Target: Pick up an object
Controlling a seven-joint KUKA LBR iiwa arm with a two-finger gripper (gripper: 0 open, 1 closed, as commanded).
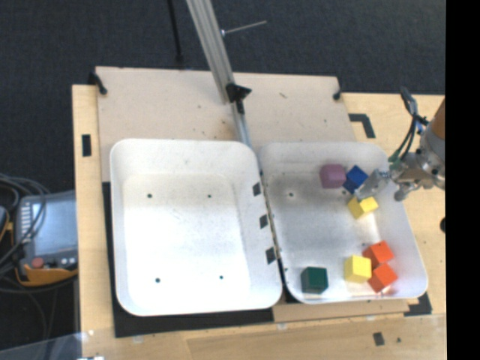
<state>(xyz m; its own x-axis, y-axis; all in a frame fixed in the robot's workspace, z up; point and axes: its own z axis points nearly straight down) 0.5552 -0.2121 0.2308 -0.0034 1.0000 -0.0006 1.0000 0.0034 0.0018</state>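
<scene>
The right bin [296,201] is the landmark here: a shallow white tray with rounded corners, standing just beside its twin, the left bin [187,231], on the bench [195,103]. The arm's gripper [405,175] sits at the right bin's far right edge, near the upper corner; its tip is too small and blurred to read, so I cannot tell whether it is released, clenched or grasping anything, and nothing is seen held in it. All the candidates for picking lie inside the right bin. Largest looks to be the purple block [332,175], near the bin's upper wall, with the blue cube [356,178] touching or almost touching its right side. Just below those, toward the right wall, lies a yellow cube [363,205], turned corner-on to the bin's walls. Along the lower wall are a dark green cube [314,279], a second yellow cube [358,268], and two orange cubes [382,265] crowded against it at the lower right corner. By my judgement these are light, rigid blocks, not fragile, with smooth faces that may slip slightly; the hold should be across two opposite flat faces, not the corners. Being roughly cubic, none has a real long axis; only the angle of the faces matters. The blue cube and upper yellow cube lie nearest the gripper, though the blue one's neighbour crowds one face.
</scene>
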